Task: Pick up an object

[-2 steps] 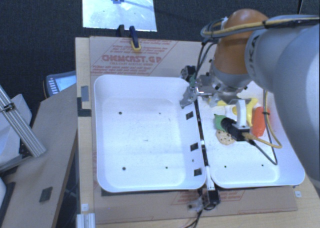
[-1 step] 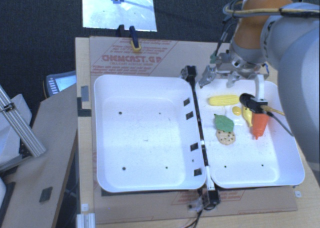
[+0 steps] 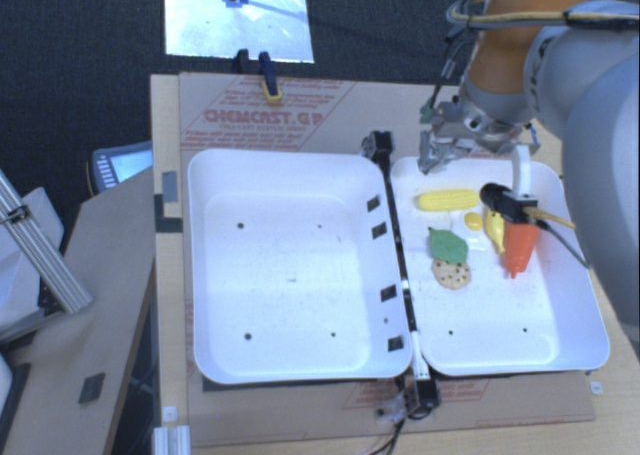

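Up over the far left corner of the right shallow white plastic bin (image 3: 580,338), the grey arm (image 3: 590,73) with its orange band bends down from the right. Its gripper (image 3: 437,158) points downward just beyond the toys. Whether the claw is wide or narrow cannot be told.

Both bins sit side by side on a brown cardboard sheet with red lettering (image 3: 265,115), which lies on a pale wooden bench (image 3: 115,273). Dark fabric (image 3: 80,33) hangs behind, with a shiny square silver sheet (image 3: 238,3) on it.

There are two bins, the left shallow white plastic bin (image 3: 200,243) being the other. Six toys lie in the right one, in its far half:
- three yellow: a long yellow corn-like piece (image 3: 447,200), a small yellow lump (image 3: 473,220) and a curved yellow piece (image 3: 495,233)
- one orange cone-shaped carrot (image 3: 517,251)
- one green leaf-shaped piece (image 3: 447,243)
- one round tan cookie with dark spots (image 3: 452,275)
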Controlling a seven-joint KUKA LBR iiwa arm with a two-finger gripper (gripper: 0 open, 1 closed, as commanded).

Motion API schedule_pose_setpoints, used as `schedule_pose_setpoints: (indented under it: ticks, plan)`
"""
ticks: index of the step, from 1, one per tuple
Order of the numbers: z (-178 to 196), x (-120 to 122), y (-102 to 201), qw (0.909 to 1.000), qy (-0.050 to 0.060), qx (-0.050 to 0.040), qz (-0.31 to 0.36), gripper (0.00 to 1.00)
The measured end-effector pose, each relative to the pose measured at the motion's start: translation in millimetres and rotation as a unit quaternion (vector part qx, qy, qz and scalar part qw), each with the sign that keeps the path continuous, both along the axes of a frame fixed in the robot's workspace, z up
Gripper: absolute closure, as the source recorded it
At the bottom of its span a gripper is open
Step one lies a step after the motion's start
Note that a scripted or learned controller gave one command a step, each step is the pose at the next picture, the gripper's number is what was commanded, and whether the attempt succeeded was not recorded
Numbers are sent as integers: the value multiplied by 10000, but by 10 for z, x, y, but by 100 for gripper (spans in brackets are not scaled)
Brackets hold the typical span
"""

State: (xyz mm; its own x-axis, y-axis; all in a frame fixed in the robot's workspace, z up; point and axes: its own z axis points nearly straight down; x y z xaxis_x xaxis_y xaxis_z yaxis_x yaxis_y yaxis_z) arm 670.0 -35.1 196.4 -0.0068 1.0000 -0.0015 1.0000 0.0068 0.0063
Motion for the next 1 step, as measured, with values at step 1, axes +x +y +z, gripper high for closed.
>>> schedule_pose_setpoints:
  ticks: [1]
  plan:
    - [153, -535, 76, 10000, 40, 6, -30, 100]
